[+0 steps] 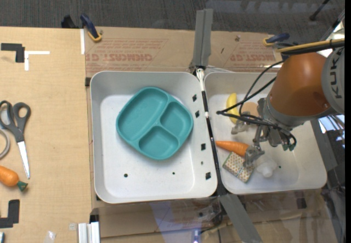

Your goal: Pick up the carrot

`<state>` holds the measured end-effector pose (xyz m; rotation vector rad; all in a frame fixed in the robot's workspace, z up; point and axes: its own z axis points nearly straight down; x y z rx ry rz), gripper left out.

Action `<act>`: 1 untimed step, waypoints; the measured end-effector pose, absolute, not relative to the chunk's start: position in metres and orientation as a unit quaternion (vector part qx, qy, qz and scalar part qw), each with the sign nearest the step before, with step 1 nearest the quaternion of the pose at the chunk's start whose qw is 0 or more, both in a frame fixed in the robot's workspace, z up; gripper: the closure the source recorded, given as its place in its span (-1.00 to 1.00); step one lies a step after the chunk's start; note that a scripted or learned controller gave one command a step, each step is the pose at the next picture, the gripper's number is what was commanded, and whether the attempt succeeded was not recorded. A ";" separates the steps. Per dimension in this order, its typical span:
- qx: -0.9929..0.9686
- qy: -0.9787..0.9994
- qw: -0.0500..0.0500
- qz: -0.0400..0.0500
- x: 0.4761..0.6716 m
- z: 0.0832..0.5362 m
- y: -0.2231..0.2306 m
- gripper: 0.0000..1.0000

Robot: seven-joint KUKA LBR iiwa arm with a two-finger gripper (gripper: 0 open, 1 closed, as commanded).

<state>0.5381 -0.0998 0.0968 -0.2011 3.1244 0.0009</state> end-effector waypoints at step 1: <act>-0.009 1.000 0.005 -0.002 0.533 0.097 -0.096 -1.00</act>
